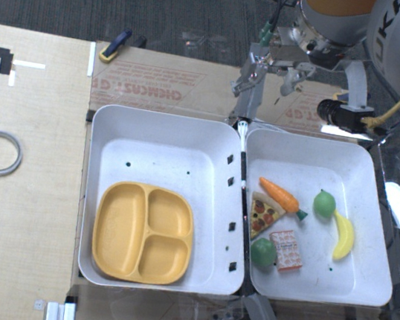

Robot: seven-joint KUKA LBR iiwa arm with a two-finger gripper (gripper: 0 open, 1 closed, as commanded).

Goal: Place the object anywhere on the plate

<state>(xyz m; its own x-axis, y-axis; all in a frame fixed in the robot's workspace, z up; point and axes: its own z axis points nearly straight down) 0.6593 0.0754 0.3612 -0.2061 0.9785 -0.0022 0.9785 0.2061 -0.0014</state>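
While the open, empty two-finger gripper (270, 80) hovers, it risks grabbing among crowded toy foods (280, 225), missing the yellow divided plastic plate (145, 232).

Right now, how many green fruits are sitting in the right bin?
2. One green fruit lies near the far right, just above the banana. The other green fruit lies near the front, touching the small carton. None seems hidden.

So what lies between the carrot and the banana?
In the camera view, a green round fruit sits between the carrot and the banana.
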